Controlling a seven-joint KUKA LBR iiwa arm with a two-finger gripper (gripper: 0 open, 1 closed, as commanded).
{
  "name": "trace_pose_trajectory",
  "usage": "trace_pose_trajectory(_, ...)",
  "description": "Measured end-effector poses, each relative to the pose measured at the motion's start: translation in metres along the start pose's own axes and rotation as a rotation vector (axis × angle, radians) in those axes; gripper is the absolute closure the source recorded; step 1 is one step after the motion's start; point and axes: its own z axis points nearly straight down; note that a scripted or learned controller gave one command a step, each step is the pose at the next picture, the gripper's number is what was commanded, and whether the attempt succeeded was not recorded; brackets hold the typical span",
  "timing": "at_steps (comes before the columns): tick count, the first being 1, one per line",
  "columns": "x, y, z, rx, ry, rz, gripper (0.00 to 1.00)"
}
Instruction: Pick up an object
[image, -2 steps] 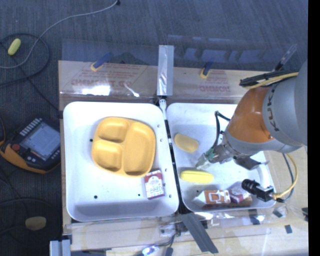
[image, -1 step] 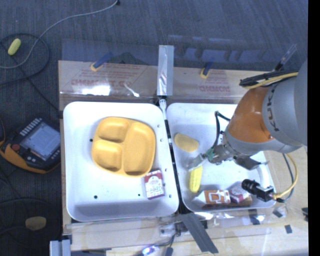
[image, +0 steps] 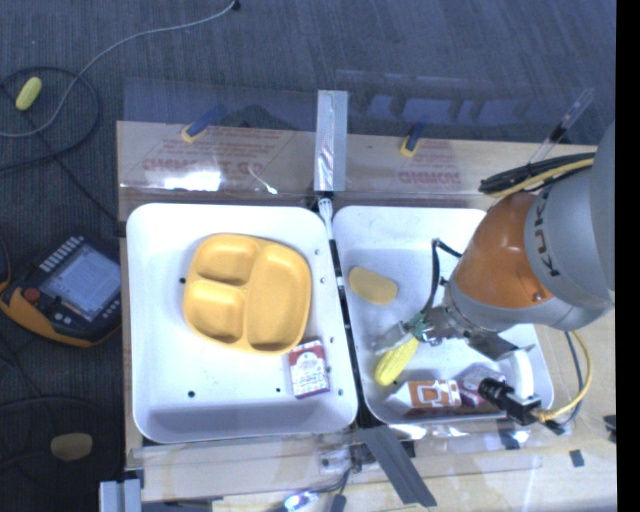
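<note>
Bench (image: 230, 150) holds two white bins, dark carpet (image: 60, 120) around; fingers (image: 415, 328) state unclear, near corn (image: 395, 361).

We see a light wood bench (image: 560, 160) w/ two shallow white bins side by side on it, nearly touching along the middle. Left bin (image: 150, 300) sits toward the bench's left edge; right bin (image: 400, 225) sits next to it. A metal strip (image: 331, 140) stands upright at the back, btwn the bins. Clear sheeting (image: 230, 150) lies over the bench's rear part, w/ a blue-and-yellow clamp (image: 202, 124) at back left and another clamp (image: 411, 142) at back right. Bench stands on dark carpet (image: 60, 380). On the carpet, left of the bench: an orange-and-black handheld pendant (image: 65, 290) w/ screen, a black cable (image: 100, 60), a small yellow object (image: 28, 93), a tan lump (image: 70, 445).
</note>
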Motion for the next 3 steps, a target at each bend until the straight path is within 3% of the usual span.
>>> trace_pose_trajectory(1,0.029,-0.001,-0.090,0.024,0.014,-0.215,0.00)
trace_pose_trajectory(2,-0.006,-0.022,0.001,0.014,0.011,-0.149,0.00)
trace_pose_trajectory(3,-0.005,-0.020,-0.007,0.012,0.013,-0.148,1.00)
